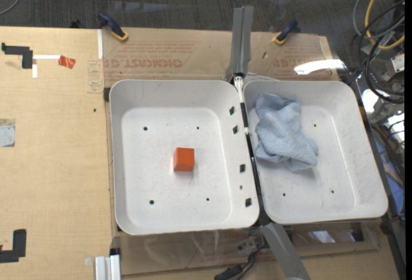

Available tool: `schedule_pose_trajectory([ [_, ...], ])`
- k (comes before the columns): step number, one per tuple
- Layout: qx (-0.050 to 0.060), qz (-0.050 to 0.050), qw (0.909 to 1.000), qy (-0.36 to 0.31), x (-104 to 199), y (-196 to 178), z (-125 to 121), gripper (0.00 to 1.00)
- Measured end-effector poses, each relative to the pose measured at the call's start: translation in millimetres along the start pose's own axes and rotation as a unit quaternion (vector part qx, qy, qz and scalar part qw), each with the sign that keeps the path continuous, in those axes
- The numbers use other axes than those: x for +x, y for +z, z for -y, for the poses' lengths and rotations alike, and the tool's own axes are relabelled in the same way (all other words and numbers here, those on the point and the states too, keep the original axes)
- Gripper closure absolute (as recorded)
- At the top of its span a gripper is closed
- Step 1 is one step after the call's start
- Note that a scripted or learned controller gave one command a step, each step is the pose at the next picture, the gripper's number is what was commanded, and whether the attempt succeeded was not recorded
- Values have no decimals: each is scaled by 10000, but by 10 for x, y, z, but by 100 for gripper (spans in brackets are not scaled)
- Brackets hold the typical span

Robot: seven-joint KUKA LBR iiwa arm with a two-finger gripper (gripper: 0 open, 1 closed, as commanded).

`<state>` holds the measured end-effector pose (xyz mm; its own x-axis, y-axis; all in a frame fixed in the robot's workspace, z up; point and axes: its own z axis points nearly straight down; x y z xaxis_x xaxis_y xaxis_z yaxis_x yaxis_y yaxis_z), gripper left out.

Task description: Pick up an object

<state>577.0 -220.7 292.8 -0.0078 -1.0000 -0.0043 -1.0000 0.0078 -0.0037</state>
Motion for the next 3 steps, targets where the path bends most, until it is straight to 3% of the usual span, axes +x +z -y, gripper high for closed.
schedule_pose_trajectory([
  [1, 13, 25, 10000, 23, -13, -85, 15, 100],
  [2, -18, 15, 9617, -2742, -2, 58, -41, 100],
  [3, -23, 15, 9156, -4020, -59, -57, -711, 100],
])
